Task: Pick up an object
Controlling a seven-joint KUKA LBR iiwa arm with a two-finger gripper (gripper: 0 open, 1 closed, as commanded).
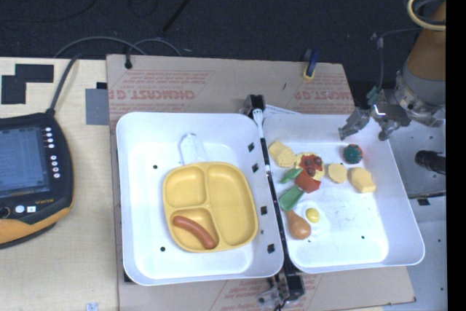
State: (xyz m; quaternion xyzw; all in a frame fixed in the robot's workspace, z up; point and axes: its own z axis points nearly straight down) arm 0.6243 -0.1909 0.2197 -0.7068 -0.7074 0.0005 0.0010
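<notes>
The end effector (370,124) hangs spread and empty above the right bin's (397,247) far edge; toy foods (314,172) lie loose below, within reach.

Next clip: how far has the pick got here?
Nothing looks picked yet. The gripper hangs open over the right bin at its far edge, nothing between its fingers. The toy food lies in that bin; a sausage sits in the yellow tray. Descent, grasp and lift remain.
</notes>
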